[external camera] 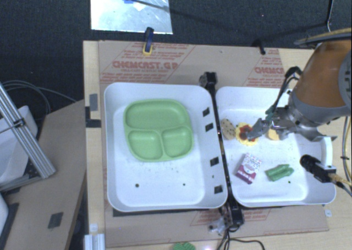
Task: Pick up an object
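Observation:
In the right bin (308, 191) lie several small things: a speckled tan round piece (227, 128), a yellow and red toy (245, 132), a yellow piece (274, 134), a purple and white packet (248, 167) and a green pod-shaped toy (279, 172). My gripper (259, 129) reaches in from the right and is low over the bin's upper middle. Its tip sits right against the yellow and red toy, between that toy and the yellow piece. The gripper's body hides part of both.
The left bin (118, 188) holds a pale green divided plate (158, 129). A black divider with clips (215, 144) runs between the two bins. The bins rest on a brown board (165, 61), with a shiny sheet (132, 1) behind it.

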Robot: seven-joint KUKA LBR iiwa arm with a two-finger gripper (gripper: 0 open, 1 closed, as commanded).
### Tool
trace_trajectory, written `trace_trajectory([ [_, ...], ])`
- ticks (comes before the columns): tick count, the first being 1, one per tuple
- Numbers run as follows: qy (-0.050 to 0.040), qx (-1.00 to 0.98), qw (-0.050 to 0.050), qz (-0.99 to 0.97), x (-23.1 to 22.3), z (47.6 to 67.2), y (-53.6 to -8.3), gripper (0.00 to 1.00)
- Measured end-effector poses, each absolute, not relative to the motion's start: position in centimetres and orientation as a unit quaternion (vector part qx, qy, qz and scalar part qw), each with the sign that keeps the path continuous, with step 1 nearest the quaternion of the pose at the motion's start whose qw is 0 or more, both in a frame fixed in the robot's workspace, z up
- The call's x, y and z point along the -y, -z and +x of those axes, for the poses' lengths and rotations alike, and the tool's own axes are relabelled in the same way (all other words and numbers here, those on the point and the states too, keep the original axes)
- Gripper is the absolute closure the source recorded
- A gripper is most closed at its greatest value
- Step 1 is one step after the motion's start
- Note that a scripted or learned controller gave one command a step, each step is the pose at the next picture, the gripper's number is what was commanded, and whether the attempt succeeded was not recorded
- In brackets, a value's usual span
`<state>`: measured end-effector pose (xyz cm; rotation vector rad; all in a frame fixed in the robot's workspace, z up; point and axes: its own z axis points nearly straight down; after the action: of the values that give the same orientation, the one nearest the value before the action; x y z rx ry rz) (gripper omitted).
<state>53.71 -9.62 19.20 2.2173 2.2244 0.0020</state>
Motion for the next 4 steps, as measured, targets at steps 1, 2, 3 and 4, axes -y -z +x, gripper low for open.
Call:
trace_trajectory([
  [1,0.0001,-0.707,0.001,0.707,13.0,56.6,-15.1,0.0],
  [2,-0.0019,-0.709,0.0,0.705,13.4,61.7,-8.4,0.0],
  [3,-0.0061,-0.709,0.005,0.705,13.4,62.0,-10.1,1.0],
  [4,-0.0056,-0.709,0.004,0.705,13.4,62.0,-10.0,0.0],
])
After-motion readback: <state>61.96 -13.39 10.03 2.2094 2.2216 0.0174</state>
